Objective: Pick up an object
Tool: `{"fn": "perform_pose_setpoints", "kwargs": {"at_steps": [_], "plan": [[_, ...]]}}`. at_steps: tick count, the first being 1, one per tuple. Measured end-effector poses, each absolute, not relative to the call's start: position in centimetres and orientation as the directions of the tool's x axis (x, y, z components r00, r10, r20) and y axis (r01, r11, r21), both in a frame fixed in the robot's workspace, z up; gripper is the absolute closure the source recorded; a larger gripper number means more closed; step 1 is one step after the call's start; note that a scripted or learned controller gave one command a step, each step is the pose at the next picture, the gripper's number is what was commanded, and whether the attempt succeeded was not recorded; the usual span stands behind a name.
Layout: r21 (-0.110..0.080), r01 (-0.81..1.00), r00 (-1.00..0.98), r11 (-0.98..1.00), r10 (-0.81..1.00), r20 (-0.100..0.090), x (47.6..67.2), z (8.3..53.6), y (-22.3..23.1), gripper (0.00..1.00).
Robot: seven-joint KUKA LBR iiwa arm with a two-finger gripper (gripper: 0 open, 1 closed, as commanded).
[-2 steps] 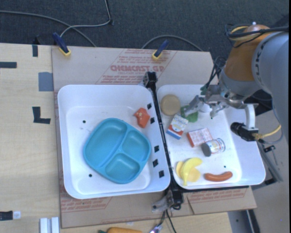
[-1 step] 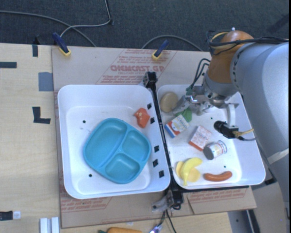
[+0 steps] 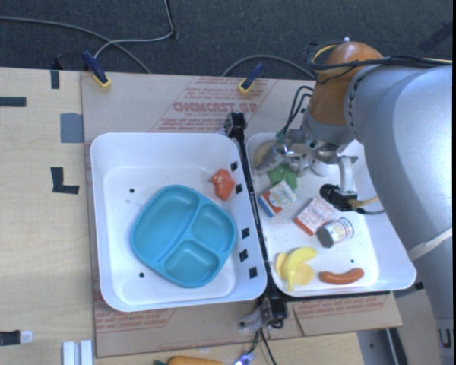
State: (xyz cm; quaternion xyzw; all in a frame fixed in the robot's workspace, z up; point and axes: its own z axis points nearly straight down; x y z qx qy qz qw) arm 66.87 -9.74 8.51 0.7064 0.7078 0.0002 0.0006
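My gripper (image 3: 283, 157) hangs low over the far left corner of the right bin (image 3: 380, 261), just above a green object (image 3: 284, 178). Close by lie a white and red packet (image 3: 280, 198), a red and white box (image 3: 313, 215) and a silver can (image 3: 336, 232). A yellow banana (image 3: 296, 266) and a red sausage (image 3: 340, 276) rest near the bin's front edge. The gripper body hides whatever is right beneath it.
The left bin (image 3: 110, 204) holds a blue divided plate (image 3: 184, 236) and a small orange object (image 3: 223, 183) near the wall between the bins. The grey arm (image 3: 410, 150) covers the right bin's far right side. Cables run behind the bins.
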Motion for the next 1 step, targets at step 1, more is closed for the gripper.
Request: {"fn": "perform_pose_setpoints", "kwargs": {"at_steps": [1], "plan": [[0.000,1.000,-0.003,0.003,1.000,-0.002,66.85,9.48,-9.77,1.00]]}}
